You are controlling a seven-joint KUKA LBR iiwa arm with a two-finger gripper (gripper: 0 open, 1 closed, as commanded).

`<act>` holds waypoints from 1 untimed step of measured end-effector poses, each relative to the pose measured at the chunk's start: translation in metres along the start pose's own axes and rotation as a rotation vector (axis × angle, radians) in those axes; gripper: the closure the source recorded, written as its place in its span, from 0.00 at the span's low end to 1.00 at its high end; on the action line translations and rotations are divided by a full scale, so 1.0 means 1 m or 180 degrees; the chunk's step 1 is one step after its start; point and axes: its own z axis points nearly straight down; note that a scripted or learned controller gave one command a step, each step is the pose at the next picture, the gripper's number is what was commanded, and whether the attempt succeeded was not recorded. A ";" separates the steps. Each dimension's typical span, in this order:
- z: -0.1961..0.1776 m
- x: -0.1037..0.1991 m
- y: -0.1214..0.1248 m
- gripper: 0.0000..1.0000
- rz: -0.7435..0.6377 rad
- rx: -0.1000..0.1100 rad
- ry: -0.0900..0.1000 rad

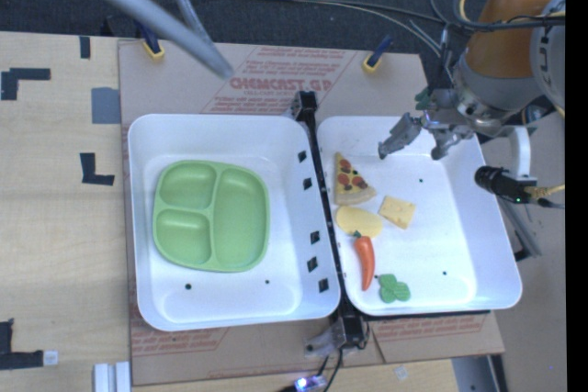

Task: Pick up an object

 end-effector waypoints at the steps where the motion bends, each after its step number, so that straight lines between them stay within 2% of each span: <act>1: -0.007 0.000 0.002 0.00 -0.0009 -0.0039 -0.0004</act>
